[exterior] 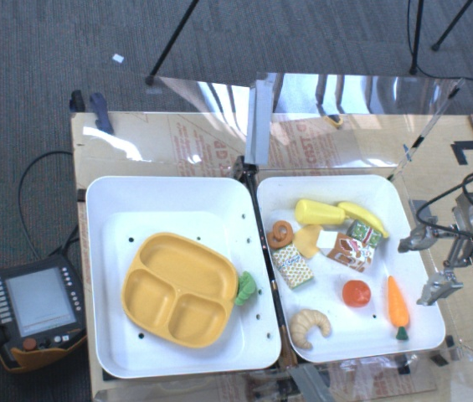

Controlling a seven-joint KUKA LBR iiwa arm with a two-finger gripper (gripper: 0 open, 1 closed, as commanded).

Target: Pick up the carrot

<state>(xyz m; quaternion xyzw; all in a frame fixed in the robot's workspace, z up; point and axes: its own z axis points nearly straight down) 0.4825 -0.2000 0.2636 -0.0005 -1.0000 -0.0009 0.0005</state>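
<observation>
At right bin's edge: jaws [431, 266] open, empty | carrot [397, 303] beside | carton [354, 249] print unreadable

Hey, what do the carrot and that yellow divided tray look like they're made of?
Carrot: probably moulded plastic toy food, with even orange colour, a smooth surface and a stubby green tip. Yellow tray: likely matte plastic, one uniform colour with soft rounded compartment walls and little glare. Neither can be confirmed by look alone.

The tray [177, 301] lies in the left bin [106, 199]. In the right bin [387, 187], the carrot [397, 302] lies at three o'clock of the tomato [356, 293]. The croissant [311, 326] lies at seven.
</observation>
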